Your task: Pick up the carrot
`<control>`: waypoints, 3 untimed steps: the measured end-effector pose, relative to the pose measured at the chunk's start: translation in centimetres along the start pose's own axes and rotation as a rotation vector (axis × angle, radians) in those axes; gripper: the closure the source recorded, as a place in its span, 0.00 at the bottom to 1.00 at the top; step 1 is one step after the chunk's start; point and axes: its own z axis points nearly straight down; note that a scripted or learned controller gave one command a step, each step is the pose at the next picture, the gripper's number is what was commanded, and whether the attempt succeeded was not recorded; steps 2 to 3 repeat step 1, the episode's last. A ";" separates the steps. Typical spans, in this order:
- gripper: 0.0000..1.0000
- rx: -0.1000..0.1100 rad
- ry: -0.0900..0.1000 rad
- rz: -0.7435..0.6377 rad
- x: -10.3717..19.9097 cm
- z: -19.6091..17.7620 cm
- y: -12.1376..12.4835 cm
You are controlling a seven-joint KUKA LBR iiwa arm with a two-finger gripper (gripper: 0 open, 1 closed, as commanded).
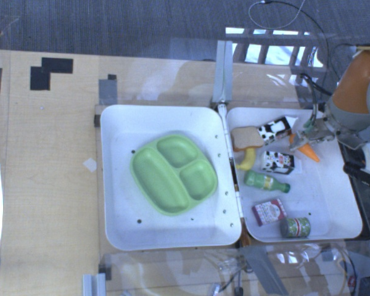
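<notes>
Plywood bench [43,184] carried two white bins below grey carpet [111,11]. The carrot [308,150] lay in the right bin [348,224] under the gripper [311,132], its upper end hidden; jaw state couldn't be told

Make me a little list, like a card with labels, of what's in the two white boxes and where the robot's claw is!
left bin: shallow white bin holding a green three-part plastic plate
right bin: shallow white bin with toy food
carrot: small orange carrot, near the far right side
claw: claw right at the carrot, grip unclear
other items: green bottle, red packet, green can, yellow banana, two black-and-white cow cartons, bread slice
</notes>
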 end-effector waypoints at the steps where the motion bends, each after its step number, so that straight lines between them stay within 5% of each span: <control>1: 1.00 0.007 0.004 -0.031 2.8 -9.5 0.3; 3: 1.00 0.007 0.004 -0.031 2.8 -9.5 0.3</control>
